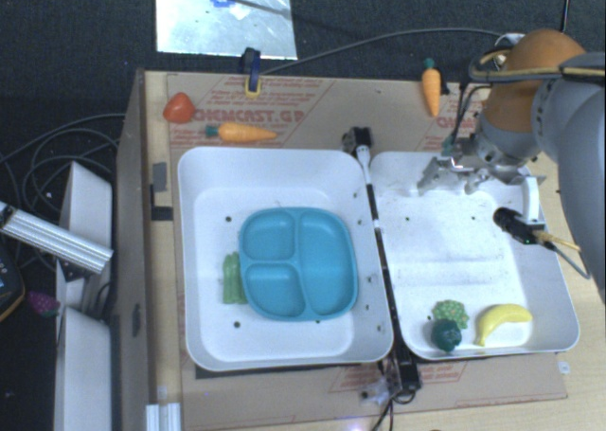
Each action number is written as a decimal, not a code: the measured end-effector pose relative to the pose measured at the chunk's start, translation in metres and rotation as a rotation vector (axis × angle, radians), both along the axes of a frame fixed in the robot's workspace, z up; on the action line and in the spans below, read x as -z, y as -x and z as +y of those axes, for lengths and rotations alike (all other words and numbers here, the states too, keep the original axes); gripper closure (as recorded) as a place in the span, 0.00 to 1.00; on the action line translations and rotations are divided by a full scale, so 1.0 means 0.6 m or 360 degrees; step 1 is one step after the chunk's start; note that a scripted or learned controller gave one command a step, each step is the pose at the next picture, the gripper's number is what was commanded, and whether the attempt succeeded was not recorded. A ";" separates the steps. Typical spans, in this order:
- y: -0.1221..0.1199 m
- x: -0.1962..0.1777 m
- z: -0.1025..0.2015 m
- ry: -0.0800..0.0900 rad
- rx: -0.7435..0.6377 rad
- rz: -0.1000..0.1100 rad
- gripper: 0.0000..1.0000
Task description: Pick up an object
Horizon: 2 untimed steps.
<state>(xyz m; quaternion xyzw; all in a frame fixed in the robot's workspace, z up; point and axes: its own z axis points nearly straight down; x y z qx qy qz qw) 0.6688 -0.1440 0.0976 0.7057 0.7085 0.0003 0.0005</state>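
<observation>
The grey arm point(568, 107) is seen reaching in from the right side of the view, on the far right of the blue plate point(298, 263). It is bent downwards at the wrist, and the orange band point(535, 50) is placed above the wrist. The gripper point(453, 178) is held over the far part of the second bin point(454, 249), which stands just right of the plate's own bin point(204, 192). It is further from the camera than the plate. Its two fingers point(431, 176) are spread apart and pointed down, and nothing is gripped between them. The objects to be picked are found well apart from the gripper, in the near corner of that second bin, to the right of the plate. There a yellow banana point(502, 320) is laid, a light green broccoli piece point(450, 310) is placed near it on the plate's side, and a dark green piece point(445, 334) is touching the broccoli piece. A green pod point(232, 278) is laid just beside the plate's left edge.
</observation>
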 end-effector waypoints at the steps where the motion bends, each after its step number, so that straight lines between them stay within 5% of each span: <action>1: -0.002 -0.020 0.000 0.0002 -0.0004 -0.0007 1.00; 2: -0.002 -0.020 0.000 0.0002 -0.0004 -0.0007 0.00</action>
